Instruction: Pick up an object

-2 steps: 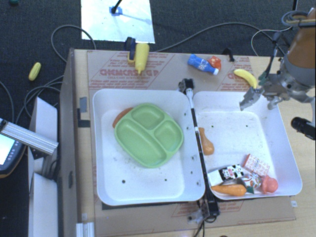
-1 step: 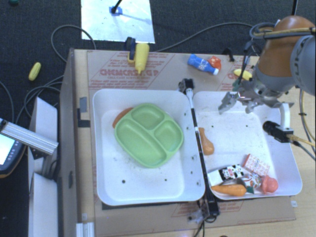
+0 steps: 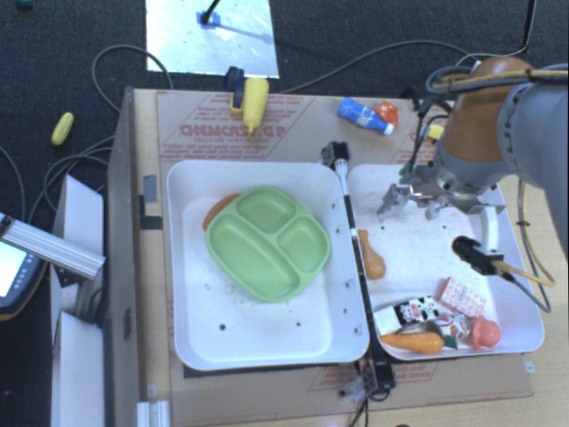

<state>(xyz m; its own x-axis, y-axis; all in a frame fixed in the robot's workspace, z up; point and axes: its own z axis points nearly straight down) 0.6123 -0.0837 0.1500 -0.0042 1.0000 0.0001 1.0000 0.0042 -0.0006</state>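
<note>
My gripper hangs over the upper part of the right bin, open, with nothing between its fingers. Below and to its left an orange drumstick-shaped toy lies against the bin's left wall. Along the near edge of that bin lie an orange carrot, a black-and-white cow-patterned piece, a pink checkered packet and a pink toy. A green divided plate lies tilted in the left bin, partly covering an orange thing.
A black divider rail runs between the bins. On the cardboard behind them lie a yellow bottle and a blue bottle with an orange piece. Cables trail over the floor at left, near a small yellow object.
</note>
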